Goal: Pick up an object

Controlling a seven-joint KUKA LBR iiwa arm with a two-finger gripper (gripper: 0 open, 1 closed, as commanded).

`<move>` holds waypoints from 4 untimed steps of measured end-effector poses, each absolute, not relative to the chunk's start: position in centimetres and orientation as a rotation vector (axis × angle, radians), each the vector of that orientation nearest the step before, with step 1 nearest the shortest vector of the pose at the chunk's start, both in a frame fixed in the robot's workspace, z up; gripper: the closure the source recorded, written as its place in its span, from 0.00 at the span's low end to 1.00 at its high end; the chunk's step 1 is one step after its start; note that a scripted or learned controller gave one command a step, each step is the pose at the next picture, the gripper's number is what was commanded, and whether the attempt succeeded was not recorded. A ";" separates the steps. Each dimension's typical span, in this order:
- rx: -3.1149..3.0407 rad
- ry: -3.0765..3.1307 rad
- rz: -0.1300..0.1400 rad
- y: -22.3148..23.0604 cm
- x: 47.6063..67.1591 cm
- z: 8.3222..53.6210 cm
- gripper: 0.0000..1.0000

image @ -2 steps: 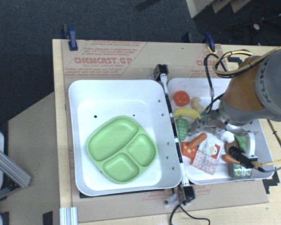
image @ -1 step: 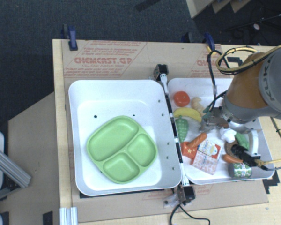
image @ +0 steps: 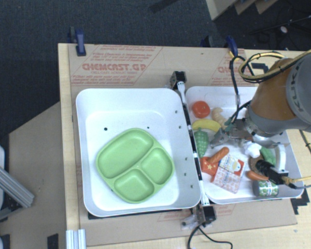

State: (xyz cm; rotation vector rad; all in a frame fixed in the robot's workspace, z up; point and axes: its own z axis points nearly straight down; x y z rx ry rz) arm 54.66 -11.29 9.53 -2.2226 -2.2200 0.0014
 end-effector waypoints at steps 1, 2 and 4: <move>-2.222 -2.217 0.001 -9.5 49.7 8.4 0.00; -2.226 -2.223 -0.002 -9.7 50.0 9.4 1.00; -2.233 -2.245 -0.024 -9.6 48.9 8.9 0.00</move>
